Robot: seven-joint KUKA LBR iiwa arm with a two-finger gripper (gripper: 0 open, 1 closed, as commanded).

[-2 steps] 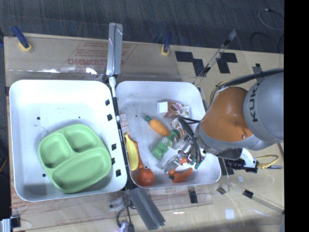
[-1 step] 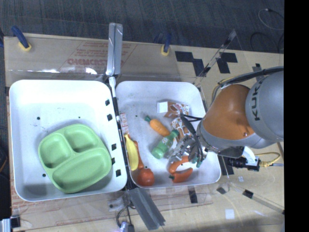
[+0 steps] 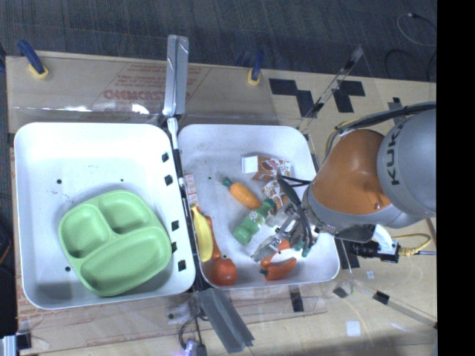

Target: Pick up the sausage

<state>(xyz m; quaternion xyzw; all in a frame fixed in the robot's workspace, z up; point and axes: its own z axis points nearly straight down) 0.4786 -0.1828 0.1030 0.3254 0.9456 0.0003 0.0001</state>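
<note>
The sausage [image 3: 280, 269] is a short red-orange piece lying near the front wall of the right bin [image 3: 211, 147]. My gripper [image 3: 283, 242] is low in that bin, just above and behind the sausage, at the end of the grey arm with its orange band [image 3: 349, 180]. The arm's wrist hides part of what lies under it. A small orange patch shows right at the gripper, and I cannot make out what it belongs to.
The right bin also holds a carrot [image 3: 243, 193], a green piece [image 3: 249, 229], a banana [image 3: 202, 233] by the left wall, a red tomato [image 3: 223, 271] and a brown-and-white packet [image 3: 270, 169]. The left bin [image 3: 44, 154] holds a green divided plate [image 3: 115, 241].
</note>
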